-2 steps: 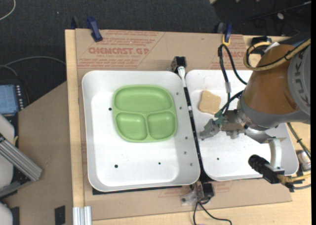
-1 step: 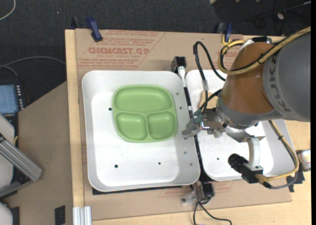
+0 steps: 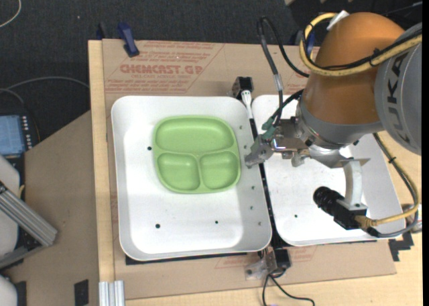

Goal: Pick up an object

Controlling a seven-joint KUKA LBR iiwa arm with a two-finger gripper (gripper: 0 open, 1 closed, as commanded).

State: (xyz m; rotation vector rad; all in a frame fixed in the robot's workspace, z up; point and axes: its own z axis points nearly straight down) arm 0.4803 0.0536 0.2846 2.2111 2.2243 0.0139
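Note:
A light green tray (image 3: 196, 154) with three compartments lies flat in the left bin (image 3: 134, 197), toward its back. My gripper (image 3: 267, 150) hangs under the orange wrist band (image 3: 348, 76) over the left edge of the right bin (image 3: 301, 227), close to the wall between the bins. It sits just right of the green tray's right rim, and the arm's body covers most of it. I see nothing held in it.
The arm's grey and orange body covers much of the right bin. A black cylindrical part (image 3: 337, 207) on a white bracket, with a yellow cable, hangs over that bin's front. A cardboard sheet (image 3: 161, 63) lies behind the bins, and black clamps (image 3: 242, 87) sit at the divider.

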